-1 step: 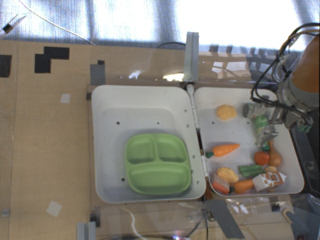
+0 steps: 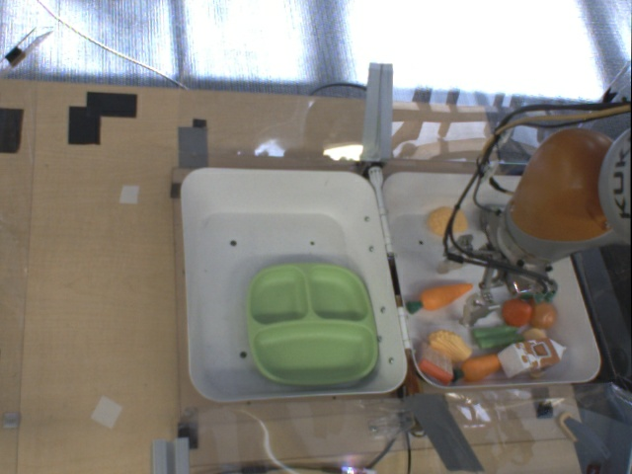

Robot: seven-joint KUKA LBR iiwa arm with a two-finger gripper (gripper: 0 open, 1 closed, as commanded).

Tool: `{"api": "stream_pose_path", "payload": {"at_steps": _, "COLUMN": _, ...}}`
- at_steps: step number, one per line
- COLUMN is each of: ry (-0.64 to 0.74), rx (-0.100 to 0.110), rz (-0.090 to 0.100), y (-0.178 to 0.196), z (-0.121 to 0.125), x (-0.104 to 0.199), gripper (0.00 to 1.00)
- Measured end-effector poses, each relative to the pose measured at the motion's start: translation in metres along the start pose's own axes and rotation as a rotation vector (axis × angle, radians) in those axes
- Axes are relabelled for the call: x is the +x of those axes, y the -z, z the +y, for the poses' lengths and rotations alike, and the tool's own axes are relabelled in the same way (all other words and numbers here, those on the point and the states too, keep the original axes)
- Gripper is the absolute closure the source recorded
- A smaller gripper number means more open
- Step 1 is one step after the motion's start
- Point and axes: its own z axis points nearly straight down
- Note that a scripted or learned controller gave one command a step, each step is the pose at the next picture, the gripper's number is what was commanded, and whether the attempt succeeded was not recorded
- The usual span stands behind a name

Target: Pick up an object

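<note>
Hovering low over the toy food, the gripper (image 2: 482,307) (fingers apparently parted, empty) needs lowering onto the carrot (image 2: 446,295).

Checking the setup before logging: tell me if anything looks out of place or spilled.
Nothing stands out. The green tray lies flat in the left bin; the toy foods, including a carrot and tomato, sit inside the right bin beside the pincer.

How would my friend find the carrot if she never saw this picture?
Look in the right shallow white bin, the one crowded with toy food. At its left side, near the wall shared with the other bin, lies the orange plastic carrot. It is long and pointed with a green tip, while the neighbours are rounder or blockier.
</note>
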Motion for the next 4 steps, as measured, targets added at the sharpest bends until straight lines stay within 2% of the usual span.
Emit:
{"api": "stream_pose_path", "payload": {"at_steps": 1, "ry": -0.059, "rx": 0.004, "rz": -0.01, "y": -0.005, "z": 0.033, "x": 0.026, "gripper": 0.0}}
{"api": "stream_pose_path", "payload": {"at_steps": 3, "ry": -0.228, "rx": 0.003, "rz": -0.007, "y": -0.005, "z": 0.045, "x": 0.027, "gripper": 0.0}}
{"api": "stream_pose_path", "payload": {"at_steps": 4, "ry": -0.297, "rx": 0.004, "rz": -0.015, "y": -0.005, "z": 0.044, "x": 0.034, "gripper": 0.0}}
